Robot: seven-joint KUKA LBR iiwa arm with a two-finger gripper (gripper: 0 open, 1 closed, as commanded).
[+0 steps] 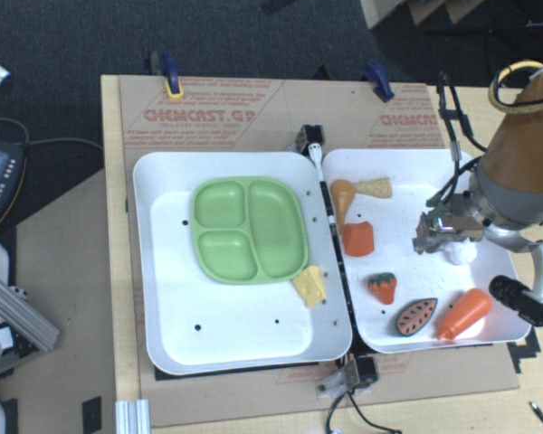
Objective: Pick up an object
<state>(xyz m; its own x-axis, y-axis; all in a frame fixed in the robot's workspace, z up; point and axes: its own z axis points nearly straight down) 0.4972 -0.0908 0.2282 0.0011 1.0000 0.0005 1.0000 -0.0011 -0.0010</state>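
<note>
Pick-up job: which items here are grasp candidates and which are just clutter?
Candidates:
gripper
orange toy carrot
red block
toy strawberry
watermelon slice
ice-cream cone
yellow toy piece

Lying about:
green divided plate
blue clamps

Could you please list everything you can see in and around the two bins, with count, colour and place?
Bins: two, white, side by side on the bench.
Divided plate: one, green, left bin.
Cheese-like piece: one, yellow, left bin, by the plate's lower right corner.
Cone: one, orange, right bin, top left.
Block: one, red-orange, right bin.
Strawberry: one, red, right bin.
Watermelon slice: one, right bin, near edge.
Carrot: one, orange, right bin.
Gripper: one, grey, over right bin.
</note>
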